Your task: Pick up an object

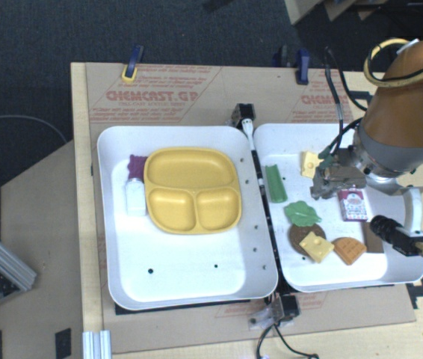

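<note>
Several small toy foods lie in one white bin (pixel 361 272) on the counter (pixel 196 96), and the arm reaches over this bin. A green leaf (pixel 301 214) sits near the middle of them, so I tell every place from the leaf.

The tool (pixel 329 184) hangs just past the leaf, a little to the arm's side. It is low over the bin floor. I cannot tell if it is released or clenched, and I see nothing held in it.

I think the easiest thing to pick is the green block (pixel 275 183). It lies just beyond the leaf, on the side away from the arm, close to the bin wall. It looks hard, light and smooth. It is long and thin, so the tool should pinch it across its thin middle. It may slip if it is pinched at one end.

A small yellow piece (pixel 309 163) lies farther back from the leaf, right beside the tool. It looks tiny and flat, so it would be hard to grab.

A pink packet (pixel 353 205) lies on the arm's side of the leaf, past the tool. It looks thin and flat on the floor. The tool would likely slide over it.

A yellow cheese wedge (pixel 316 245) sits on the near side of the leaf, on top of a brown round thing (pixel 297 237). It looks stiff and chunky, but its slanted sides may squirt out of a pinch.

The leaf itself looks soft and bendy, so it could fold.
</note>
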`<action>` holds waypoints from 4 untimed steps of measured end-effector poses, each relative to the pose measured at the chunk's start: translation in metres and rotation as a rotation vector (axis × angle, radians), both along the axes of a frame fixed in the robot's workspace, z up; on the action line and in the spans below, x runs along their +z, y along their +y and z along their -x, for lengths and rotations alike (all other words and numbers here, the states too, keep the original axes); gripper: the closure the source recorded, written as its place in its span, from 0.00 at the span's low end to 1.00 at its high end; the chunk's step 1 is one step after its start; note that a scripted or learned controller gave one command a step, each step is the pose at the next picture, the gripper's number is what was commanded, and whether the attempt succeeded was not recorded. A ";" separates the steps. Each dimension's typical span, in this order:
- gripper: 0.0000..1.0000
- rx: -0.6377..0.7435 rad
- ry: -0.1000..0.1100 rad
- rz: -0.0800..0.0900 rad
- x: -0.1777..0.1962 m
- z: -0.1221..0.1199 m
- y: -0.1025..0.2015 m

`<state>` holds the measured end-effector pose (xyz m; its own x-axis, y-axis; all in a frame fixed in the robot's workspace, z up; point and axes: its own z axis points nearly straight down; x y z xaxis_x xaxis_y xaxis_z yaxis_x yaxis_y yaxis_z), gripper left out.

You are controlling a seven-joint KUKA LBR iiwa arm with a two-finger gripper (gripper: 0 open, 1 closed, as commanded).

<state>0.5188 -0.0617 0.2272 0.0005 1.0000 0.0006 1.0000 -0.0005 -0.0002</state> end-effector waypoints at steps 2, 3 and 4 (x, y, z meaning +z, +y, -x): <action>1.00 0.001 0.003 0.000 -0.005 -0.014 0.009; 1.00 -0.001 0.003 0.000 -0.013 -0.011 -0.003; 1.00 0.000 0.002 0.000 -0.011 -0.009 -0.005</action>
